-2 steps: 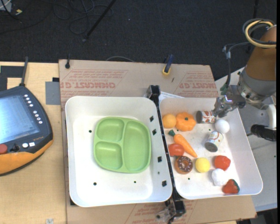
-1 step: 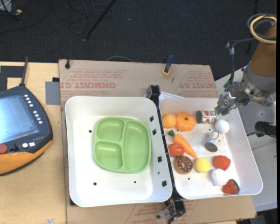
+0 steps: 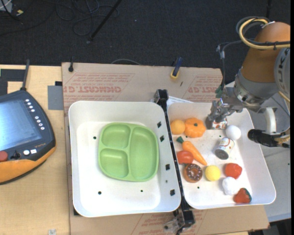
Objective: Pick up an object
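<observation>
Pick not done yet, judging by the frame: the gripper (image 3: 218, 115) sits low at the right bin's (image 3: 264, 173) far edge, just right of the pumpkin (image 3: 195, 128), nothing visibly between its fingers; open or closed, cannot tell. All candidates lie in that bin: smooth round orange (image 3: 177, 127), ribbed pumpkin, tapered carrot (image 3: 194, 152), glossy tomato (image 3: 184, 156), ring donut (image 3: 192, 172) with dark icing, lemon (image 3: 212, 173), white egg (image 3: 232, 132), small can (image 3: 223, 148) on its side, strawberry (image 3: 242, 195). They look like hard plastic toys. Left bin (image 3: 83, 180) holds a green three-section tray (image 3: 128, 152). Remaining: close on one item, lift.
</observation>
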`<state>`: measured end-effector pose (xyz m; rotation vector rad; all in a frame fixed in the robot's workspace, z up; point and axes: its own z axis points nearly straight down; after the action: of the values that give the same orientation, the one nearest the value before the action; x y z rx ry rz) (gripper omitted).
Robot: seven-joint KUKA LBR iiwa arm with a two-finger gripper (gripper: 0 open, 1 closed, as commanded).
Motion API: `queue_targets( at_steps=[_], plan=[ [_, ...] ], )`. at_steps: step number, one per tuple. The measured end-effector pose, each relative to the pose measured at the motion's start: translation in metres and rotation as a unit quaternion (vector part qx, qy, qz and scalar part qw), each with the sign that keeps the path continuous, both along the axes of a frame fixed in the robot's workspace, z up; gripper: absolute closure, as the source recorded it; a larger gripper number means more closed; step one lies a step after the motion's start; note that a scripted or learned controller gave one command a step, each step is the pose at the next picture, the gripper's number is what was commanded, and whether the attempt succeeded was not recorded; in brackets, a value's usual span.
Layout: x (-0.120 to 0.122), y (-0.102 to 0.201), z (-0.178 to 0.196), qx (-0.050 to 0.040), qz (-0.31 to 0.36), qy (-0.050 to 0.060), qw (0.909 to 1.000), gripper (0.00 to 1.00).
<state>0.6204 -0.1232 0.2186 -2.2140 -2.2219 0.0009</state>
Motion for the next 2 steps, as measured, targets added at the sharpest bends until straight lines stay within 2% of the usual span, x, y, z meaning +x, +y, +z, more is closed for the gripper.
queue_targets(
  at_steps=[1,2],
  plan=[
    [-0.001,0.044,0.008,-0.0005,0.000,0.000,1.0000,1.00],
    [-0.014,0.090,0.016,-0.0003,0.000,0.000,1.0000,1.00]
  ],
)
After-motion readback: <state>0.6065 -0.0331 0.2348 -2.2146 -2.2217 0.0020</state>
